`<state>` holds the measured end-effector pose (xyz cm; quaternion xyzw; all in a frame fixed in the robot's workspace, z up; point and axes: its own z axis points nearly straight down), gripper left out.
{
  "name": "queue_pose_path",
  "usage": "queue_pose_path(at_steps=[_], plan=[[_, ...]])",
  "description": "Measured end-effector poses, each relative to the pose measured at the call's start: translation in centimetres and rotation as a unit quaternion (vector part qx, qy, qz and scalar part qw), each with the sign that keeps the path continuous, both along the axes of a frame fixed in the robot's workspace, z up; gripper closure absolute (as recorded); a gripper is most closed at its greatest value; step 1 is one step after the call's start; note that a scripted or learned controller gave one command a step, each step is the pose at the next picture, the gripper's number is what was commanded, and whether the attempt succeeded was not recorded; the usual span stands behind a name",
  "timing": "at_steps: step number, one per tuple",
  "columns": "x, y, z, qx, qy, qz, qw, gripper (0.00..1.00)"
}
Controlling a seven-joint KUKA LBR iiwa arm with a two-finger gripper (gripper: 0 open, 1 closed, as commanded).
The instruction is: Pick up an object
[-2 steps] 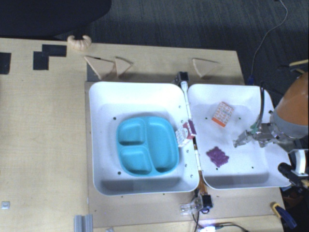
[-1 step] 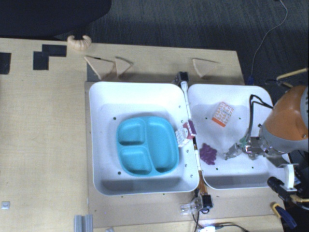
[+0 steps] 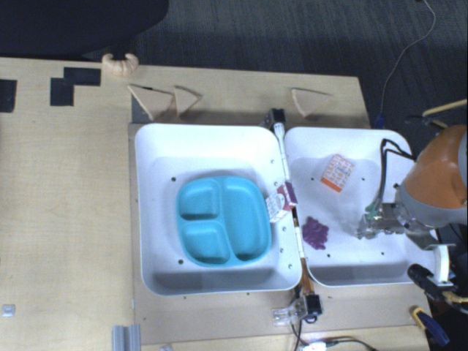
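Approach step: gripper [image 3: 363, 229] hovers low in the right bin [image 3: 395, 273], lower right of frame; finger state unreadable. Purple object [image 3: 315, 232] lies just left. You need descent over it.

Dark carpet [image 3: 292, 28] beyond bench [image 3: 66, 218]; black cable [image 3: 409, 46] trailing across it

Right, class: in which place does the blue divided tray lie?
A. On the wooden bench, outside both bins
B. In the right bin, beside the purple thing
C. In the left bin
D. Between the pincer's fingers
C: the blue divided tray lies flat on the floor of the left bin, while the pincer is over the right bin.
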<state>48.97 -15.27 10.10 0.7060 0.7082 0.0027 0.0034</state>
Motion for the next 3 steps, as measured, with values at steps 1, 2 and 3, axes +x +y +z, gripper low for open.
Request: queue_pose_path(at_steps=[1, 2, 3], plan=[[1.3, -3.2, 1.4, 0.0001, 0.003, -0.001, 1.0000, 1.00], [6.0, 1.1, 9.8, 0.0005, 0.002, 0.001, 1.0000, 1.00], [5.9, 1.1, 9.8, 0.0003, 0.003, 0.001, 1.0000, 0.00]])
